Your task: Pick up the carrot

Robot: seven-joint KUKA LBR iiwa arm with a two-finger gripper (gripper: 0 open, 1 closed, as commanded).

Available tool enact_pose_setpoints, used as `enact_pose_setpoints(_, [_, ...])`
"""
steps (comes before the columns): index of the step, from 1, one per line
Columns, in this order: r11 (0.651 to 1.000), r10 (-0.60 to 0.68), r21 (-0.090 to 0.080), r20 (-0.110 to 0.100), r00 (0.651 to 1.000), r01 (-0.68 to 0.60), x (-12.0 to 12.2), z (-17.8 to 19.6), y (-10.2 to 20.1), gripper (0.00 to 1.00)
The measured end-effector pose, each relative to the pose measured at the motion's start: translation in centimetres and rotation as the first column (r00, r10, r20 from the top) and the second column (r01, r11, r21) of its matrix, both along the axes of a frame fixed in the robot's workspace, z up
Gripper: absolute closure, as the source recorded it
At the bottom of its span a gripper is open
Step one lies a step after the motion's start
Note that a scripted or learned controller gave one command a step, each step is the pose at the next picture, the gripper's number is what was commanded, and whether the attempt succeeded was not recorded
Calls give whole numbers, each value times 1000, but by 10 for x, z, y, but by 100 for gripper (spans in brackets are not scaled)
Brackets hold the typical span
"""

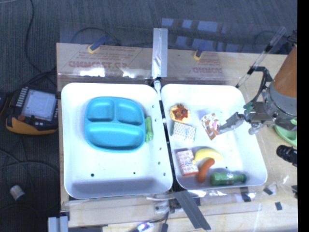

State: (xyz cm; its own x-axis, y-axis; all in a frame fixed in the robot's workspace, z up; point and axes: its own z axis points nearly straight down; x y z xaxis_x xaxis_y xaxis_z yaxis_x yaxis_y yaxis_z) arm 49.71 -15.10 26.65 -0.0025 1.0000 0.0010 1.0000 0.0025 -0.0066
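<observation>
1. The carrot (204, 170) lies in the right bin (251, 144), low near the front wall, slanting between the banana (208, 154) just above it and the green bottle (228, 179) just beside its lower end; a small red-and-white packet (186, 162) sits at its left
2. That crowding matters: I judge a grasp must come down along the carrot's narrow width to avoid nudging its neighbours
3. The pincer (231, 122) hangs over the upper right part of the same bin, next to a printed packet (210, 125), well apart from the carrot; how far it is parted I cannot tell, and nothing is seen gripped in it
4. The arm (285, 88) reaches in from the right, so the pick is not yet begun
5. The left bin (77, 173) holds a blue divided plate (115, 123) with a green item (148, 128) at its edge, kept clear of the work
</observation>
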Motion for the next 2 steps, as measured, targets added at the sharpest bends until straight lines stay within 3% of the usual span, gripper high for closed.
enact_pose_setpoints(1, [980, -200, -1, -3, 980, 200, -15, -103, 50, 0])
enact_pose_setpoints(2, [954, -299, 7, 15, 954, 299, -9, -174, 57, 0])
